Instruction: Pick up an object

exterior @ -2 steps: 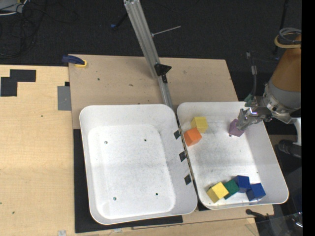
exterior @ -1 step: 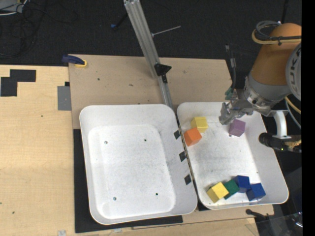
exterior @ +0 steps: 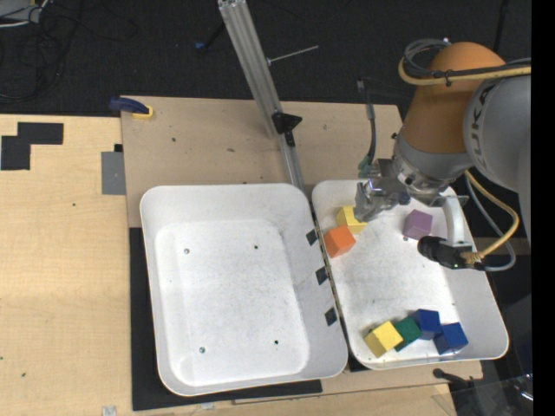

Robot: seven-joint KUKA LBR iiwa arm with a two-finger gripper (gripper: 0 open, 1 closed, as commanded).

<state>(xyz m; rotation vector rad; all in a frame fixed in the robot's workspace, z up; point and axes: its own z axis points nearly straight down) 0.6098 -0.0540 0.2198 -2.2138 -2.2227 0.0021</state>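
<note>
Pincer (exterior: 371, 203) hovers at yellow block (exterior: 350, 217) (orange block (exterior: 339, 240) beside).

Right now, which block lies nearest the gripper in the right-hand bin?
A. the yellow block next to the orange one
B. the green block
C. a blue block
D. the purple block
A: the gripper sits right over the yellow block that touches the orange block; the purple block lies apart, and the green block and blue ones sit at the bin's near end.
</note>
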